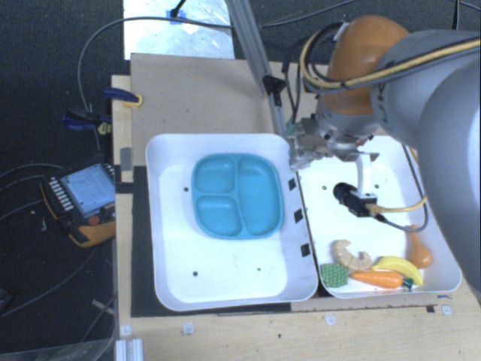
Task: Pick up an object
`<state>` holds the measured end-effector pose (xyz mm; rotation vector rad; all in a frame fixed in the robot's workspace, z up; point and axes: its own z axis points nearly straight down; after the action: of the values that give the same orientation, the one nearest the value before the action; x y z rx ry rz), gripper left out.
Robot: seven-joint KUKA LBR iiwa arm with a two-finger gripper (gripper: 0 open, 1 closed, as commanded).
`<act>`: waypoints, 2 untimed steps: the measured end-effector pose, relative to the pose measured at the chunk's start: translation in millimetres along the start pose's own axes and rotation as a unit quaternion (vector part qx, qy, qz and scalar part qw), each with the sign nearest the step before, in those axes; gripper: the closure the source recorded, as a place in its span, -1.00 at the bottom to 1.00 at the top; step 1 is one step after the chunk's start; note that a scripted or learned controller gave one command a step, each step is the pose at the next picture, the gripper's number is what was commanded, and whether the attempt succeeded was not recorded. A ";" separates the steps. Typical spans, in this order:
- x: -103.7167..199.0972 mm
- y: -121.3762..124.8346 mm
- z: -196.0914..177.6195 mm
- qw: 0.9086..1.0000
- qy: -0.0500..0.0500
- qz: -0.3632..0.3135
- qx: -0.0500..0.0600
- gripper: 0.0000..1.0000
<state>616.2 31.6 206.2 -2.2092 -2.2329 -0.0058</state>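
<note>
Smooth glossy plastic blue tray (237, 195), matt white bins (169, 277), brown cardboard bench (195, 96)

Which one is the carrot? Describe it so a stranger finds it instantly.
Start at the right-hand white bin and go to its near edge, where the toy foods huddle. The carrot lies flat just below the yellow banana, right of the green piece. It is the long, tapered orange one.

Banana (397, 266), carrot (376, 279) and peanut-like piece (349, 255) lie clustered together.
</note>
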 end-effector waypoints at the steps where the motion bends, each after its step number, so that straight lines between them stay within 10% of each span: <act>1: 55.8 4.2 -18.5 1.000 0.000 0.000 -0.001 1.00; 2: 76.6 21.6 -10.6 1.000 -0.001 0.002 0.000 1.00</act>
<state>637.0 108.5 217.1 -2.2138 -2.2304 -0.0048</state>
